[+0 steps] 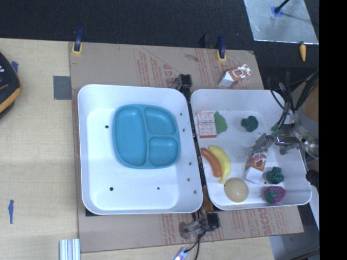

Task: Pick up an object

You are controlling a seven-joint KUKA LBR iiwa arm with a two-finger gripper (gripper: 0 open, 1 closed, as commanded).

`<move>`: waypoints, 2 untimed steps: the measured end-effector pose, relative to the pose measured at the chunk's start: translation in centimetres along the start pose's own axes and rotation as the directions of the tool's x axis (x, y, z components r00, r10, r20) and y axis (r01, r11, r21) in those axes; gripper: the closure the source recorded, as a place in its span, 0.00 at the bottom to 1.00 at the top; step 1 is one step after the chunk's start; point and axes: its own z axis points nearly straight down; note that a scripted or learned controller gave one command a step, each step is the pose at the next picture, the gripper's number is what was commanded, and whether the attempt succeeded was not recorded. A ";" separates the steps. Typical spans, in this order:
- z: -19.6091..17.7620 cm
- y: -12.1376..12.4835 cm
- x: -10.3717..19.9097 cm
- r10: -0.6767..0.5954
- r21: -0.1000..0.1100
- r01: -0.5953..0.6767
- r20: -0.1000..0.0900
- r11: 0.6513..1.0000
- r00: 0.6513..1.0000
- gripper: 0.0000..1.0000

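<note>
Camera view: gripper [264,143] above right bin [238,98]

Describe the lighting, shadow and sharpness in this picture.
Camera view: even, soft light; faint glare on the left bin; the divided blue plate casts hardly any shadow; the gripper and the small carton under it look slightly blurred; top background is dark.

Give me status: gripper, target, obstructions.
Gripper low in right bin, over small carton; nothing seen between fingers. Carton lies on bin floor. Close by: green piece, banana, round beige ball.
</note>
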 end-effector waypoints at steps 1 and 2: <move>7.1 3.3 2.7 -0.003 0.002 0.003 -0.001 1.000 1.000 0.00; 6.0 3.3 2.5 -0.005 0.003 0.005 0.000 1.000 1.000 1.00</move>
